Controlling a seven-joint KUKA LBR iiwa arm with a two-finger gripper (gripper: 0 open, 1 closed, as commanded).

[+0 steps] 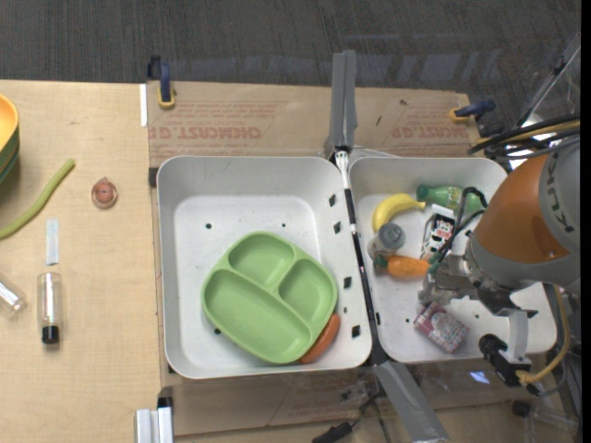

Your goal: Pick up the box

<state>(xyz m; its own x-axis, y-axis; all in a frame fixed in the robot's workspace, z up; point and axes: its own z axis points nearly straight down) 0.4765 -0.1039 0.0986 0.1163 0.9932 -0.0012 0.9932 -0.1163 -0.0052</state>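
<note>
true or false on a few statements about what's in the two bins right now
1. The green divided plate lies in the left bin. True.
2. The banana is in the left bin. False: it lies in the right bin.
3. The carrot lies below the banana in the view. True.
4. The green bottle stands on the wooden bench. False: it lies in the right bin, near its far wall.
5. The arm reaches over the right bin. True.

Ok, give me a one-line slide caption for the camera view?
KUKA arm's hand above the right bin, beside carrot and box; green plate in the left bin.
</note>
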